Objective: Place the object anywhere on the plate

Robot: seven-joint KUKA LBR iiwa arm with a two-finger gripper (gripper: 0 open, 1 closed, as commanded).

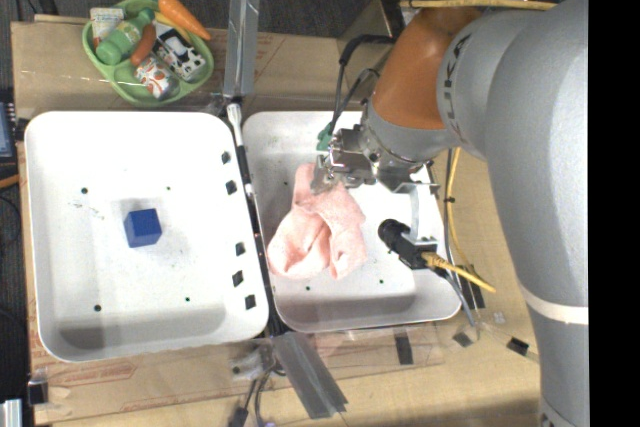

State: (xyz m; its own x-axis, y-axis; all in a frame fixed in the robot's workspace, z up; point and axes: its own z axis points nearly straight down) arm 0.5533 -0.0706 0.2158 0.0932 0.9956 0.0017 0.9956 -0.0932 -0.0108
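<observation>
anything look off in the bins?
The pink cloth lies crumpled in the right bin, its top corner drawn up toward the end effector. The blue cube sits squarely in the left bin.

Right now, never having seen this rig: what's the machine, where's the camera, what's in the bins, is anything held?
One camera looks down at a slant on a bench with two shallow white bins side by side. The big grey shape with an orange band is a KUKA arm reaching in from the right of the view. Its hand sits over the right bin, at the top edge of a crumpled pink cloth. Whether the hand actually grips the cloth cannot be told from this angle. The left bin holds a small blue cube. Behind the left bin, a green bowl of toy food, including a carrot, stands on the bench.
</observation>
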